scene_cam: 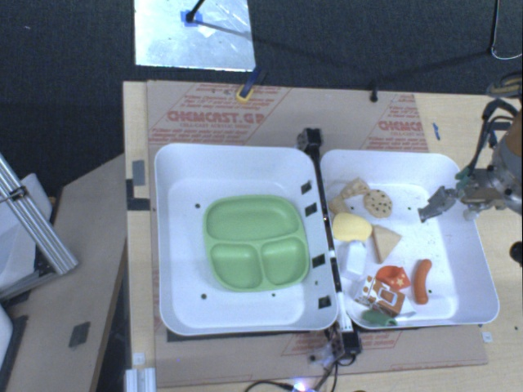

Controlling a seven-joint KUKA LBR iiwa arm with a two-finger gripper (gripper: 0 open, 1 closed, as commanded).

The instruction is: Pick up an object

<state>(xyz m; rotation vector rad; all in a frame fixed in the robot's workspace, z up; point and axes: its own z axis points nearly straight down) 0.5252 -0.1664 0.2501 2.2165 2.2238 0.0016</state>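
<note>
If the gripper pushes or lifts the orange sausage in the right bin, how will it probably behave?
The sausage looks round and smooth, so it may roll if nudged sideways and could slip from a pinch. It seems a small toy, probably light and fairly stiff. It lies apart from the other items, near the right bin wall.

the bench (139, 243) was a pale wood top with a brown printed sheet (278, 111) laid flat on it. two shallow white bins sat side by side on that sheet, left bin (176, 219) and right bin (466, 243), rims touching along the middle.
</note>
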